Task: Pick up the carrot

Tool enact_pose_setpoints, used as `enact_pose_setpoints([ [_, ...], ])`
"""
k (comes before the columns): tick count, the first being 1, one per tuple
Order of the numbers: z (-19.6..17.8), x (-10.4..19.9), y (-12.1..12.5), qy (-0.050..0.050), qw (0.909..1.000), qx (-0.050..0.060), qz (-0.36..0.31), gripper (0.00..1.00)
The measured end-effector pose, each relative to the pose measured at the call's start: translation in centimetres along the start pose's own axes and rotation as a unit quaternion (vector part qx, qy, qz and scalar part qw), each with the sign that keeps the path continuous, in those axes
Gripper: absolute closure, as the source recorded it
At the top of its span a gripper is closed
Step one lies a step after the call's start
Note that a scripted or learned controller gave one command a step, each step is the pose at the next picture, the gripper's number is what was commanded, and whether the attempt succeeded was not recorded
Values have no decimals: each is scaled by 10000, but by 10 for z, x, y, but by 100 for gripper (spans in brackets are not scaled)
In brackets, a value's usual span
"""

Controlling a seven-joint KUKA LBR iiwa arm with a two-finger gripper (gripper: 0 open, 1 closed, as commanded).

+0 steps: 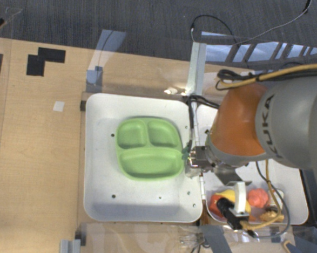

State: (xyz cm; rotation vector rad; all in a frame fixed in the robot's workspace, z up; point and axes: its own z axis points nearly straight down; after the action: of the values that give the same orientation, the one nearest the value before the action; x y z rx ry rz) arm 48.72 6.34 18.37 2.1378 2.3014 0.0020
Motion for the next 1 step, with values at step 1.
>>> enact_pose_setpoints([
  [1,-1,-117,-2,-7,9996,-22,-298,100],
])
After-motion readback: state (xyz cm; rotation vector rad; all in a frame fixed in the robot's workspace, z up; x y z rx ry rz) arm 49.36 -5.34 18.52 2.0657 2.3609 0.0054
